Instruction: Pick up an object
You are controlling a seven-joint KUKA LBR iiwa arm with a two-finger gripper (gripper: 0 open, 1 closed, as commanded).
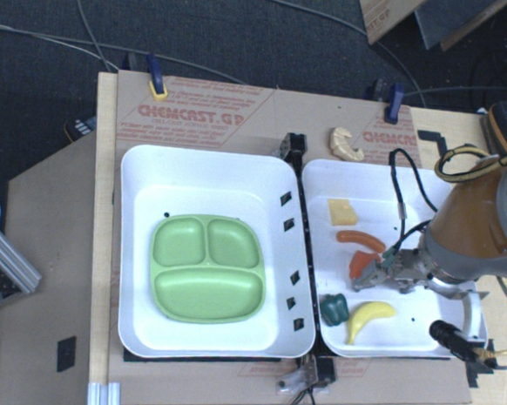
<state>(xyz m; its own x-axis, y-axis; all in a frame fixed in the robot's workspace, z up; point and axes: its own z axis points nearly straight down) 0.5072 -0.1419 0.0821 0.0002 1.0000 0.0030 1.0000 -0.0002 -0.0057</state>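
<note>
Orange and small, the carrot (pixel 357 266) lay near the middle of the right bin (pixel 417 346), and the gripper (pixel 379 273) stood right over it, reaching in from the bin's right side. It looked the likeliest target, since the tool's tip sat just beside it, perhaps touching. Whether the tool was clenched or released I cannot tell; the metal there was a blur, and nothing showed plainly between its tips, so I would not call the carrot held.

A sausage (pixel 361 240) lay just beyond the carrot, toward the bin's far edge, close enough that a closing grasp could nudge it. A cheese wedge (pixel 343 213) sat farther up, near the far-left corner. A banana (pixel 368 317) rested near the bin's near edge, and a green pepper (pixel 332 309) was against the near-left corner, by the wall shared with the left bin (pixel 142 180). All were loose and scattered, probably so that a grasp had room to land.

In the left bin a green tray (pixel 206 268) lay flat in the middle. A pale pastry (pixel 346 144) sat outside on the bench (pixel 200 106), past the right bin's far edge.
</note>
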